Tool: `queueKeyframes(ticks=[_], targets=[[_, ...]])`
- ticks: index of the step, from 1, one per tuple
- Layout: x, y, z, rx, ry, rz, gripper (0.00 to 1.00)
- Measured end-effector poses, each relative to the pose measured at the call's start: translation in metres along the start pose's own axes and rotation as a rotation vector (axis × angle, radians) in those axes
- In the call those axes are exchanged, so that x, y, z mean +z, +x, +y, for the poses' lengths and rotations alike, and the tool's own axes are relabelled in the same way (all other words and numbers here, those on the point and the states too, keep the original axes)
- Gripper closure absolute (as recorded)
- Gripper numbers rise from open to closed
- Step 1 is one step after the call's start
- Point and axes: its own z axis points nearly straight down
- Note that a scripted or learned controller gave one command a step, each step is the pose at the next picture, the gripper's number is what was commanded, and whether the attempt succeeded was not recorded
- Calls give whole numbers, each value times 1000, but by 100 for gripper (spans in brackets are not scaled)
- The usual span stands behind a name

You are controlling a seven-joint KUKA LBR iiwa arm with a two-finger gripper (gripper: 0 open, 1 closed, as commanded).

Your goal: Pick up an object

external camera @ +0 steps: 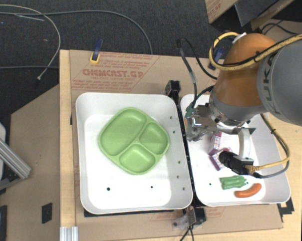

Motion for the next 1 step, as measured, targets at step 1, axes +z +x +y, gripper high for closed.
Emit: queueKeyframes(ticks=[1], targets=[[9, 58, -17, -1, 0, 0, 100]])
